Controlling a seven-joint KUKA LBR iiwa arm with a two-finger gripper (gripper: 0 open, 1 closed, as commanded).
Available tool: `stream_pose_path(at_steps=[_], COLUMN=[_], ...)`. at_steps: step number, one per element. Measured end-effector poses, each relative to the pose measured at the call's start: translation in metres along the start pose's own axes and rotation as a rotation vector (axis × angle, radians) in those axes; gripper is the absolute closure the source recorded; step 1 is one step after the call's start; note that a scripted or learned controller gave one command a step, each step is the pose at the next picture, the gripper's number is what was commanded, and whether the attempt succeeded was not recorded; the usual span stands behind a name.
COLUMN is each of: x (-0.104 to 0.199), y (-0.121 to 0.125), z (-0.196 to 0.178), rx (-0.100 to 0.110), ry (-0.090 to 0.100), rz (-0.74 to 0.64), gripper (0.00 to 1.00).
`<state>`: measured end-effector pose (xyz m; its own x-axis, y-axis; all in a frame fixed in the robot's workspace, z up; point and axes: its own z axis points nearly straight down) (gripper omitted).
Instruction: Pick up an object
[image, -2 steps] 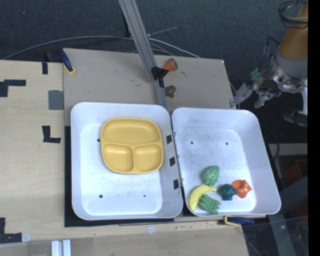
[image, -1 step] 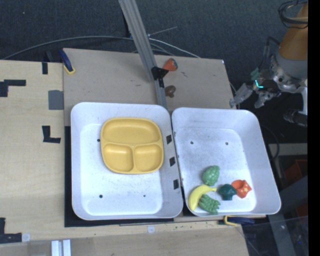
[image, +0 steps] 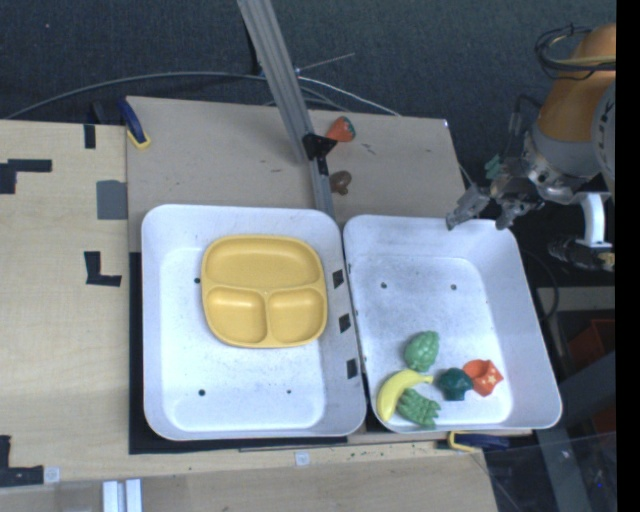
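Two shallow white plastic bins sit side by side on a pale wooden worktop (image: 230, 150), seen from above at a slant. Nearest the camera, in the front corner of the right bin (image: 450, 270), lies a small cluster of toy foods. A curved yellow banana (image: 393, 390) rests against the bin's front-left wall, with a knobbly bright green vegetable piece (image: 419, 407) touching it. Just behind them is a rounded, bumpy, paler green piece (image: 422, 350). Beside these sit a small dark teal lump (image: 453, 383) and, touching it, a glossy orange-red piece (image: 484, 377) near the right wall. The floor of this bin is speckled with fine dark marks.

Farther back, the left bin (image: 170, 330) holds a smooth, matte yellow tray (image: 265, 290) with rounded corners, divided into one long compartment and two smaller ones. It lies in the rear half of that bin.

At the far right, the grey arm with its orange band (image: 580, 90) hangs over the back-right rim of the right bin. Its dark metal tool (image: 480, 205) has its fingers spread apart with nothing between them, well apart from the toy foods.

Beyond the bins, a grey metal pole (image: 285, 80) rises from the worktop, with a small red-orange object (image: 342, 128) beside its base.
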<state>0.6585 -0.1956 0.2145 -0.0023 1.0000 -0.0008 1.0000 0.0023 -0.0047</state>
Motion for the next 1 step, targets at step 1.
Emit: stream_pose_path(at_steps=[1], x=[-0.0026], y=[-0.0017], z=[0.0645], rx=[0.003], ry=[0.001], rz=[0.0], gripper=[0.0])
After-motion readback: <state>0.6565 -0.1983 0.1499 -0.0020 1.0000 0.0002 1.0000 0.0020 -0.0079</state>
